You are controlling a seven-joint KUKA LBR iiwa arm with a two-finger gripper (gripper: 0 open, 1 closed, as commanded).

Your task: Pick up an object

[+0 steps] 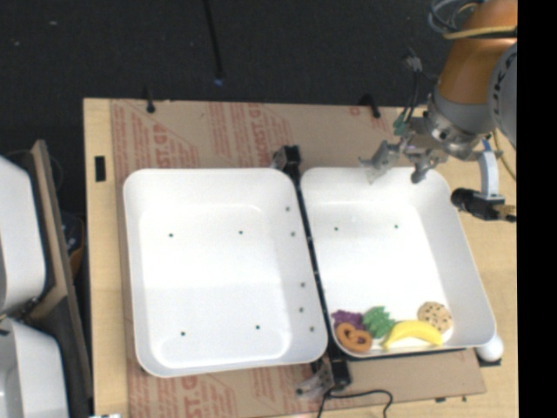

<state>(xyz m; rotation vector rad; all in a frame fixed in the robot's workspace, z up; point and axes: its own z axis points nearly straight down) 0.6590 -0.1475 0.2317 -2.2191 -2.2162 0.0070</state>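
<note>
1. Above the right bin's (452,233) far rim, the gripper (397,167) hangs with its fingers spread, grasping nothing.
2. Along the near wall lie a banana (412,333), cookie (434,316), pretzel (353,339), grapes (347,319) and a green leafy piece (379,320).

From my station I see a dark, nearly black floor (261,33) filling the upper part of the view, speckled with pale flecks. A thin black cable (211,33) runs across it at a slant. Below lies the light wooden bench top (100,233), covered by a sheet of brown cardboard (218,133) printed with rows of red lettering. At the left edge I make out white furniture panels (19,233) and a wooden frame (54,233) leaning beside them. The light falls flat and even.
</note>
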